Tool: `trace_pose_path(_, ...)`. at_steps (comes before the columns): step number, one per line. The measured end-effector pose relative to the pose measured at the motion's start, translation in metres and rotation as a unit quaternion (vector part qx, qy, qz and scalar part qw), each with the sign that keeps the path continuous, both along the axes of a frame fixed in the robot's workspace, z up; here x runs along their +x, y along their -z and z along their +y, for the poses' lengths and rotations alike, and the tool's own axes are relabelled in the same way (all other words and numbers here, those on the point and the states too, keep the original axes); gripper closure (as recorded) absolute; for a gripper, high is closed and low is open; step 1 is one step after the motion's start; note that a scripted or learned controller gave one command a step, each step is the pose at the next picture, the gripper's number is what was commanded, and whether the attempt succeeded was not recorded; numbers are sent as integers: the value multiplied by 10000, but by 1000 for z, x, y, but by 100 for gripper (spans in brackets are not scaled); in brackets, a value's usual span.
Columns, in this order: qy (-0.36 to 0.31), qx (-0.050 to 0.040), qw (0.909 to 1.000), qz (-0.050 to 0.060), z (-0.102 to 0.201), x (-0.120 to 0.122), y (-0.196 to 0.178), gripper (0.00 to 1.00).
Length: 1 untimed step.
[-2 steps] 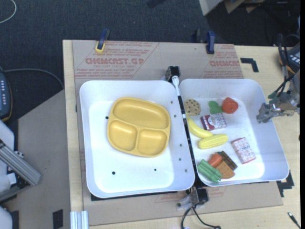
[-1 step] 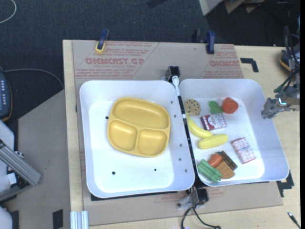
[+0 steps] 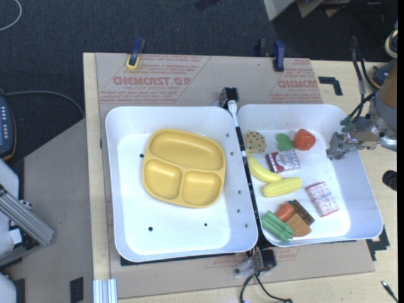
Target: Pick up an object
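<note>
The right bin (image 3: 353, 188) holds several toy foods: a cookie (image 3: 255, 141), a green piece (image 3: 285, 141), a red tomato (image 3: 305, 139), a red-and-white packet (image 3: 284, 161), a banana (image 3: 262, 171), a corn cob (image 3: 282, 186), a pink packet (image 3: 322, 199), an orange and brown piece (image 3: 297, 214) and a green bean pod (image 3: 277, 226). My gripper (image 3: 338, 147) hangs over the bin's right side, just right of the tomato and apart from it. I see nothing in it.
A yellow divided plate (image 3: 183, 167) lies in the left bin (image 3: 126, 219). The two bins meet along a raised rim (image 3: 243, 169). Clamps (image 3: 134, 54) sit at the board's far edge. Cables run down beside the arm (image 3: 385, 115) on the right.
</note>
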<state>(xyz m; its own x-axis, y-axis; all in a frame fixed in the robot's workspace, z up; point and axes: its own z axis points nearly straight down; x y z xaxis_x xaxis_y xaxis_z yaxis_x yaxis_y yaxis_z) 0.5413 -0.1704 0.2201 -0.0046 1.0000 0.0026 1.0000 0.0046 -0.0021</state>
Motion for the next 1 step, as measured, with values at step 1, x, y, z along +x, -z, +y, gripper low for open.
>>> trace_pose_path(1, -6, 2, 10000, -7, 46, 5, -6, 100)
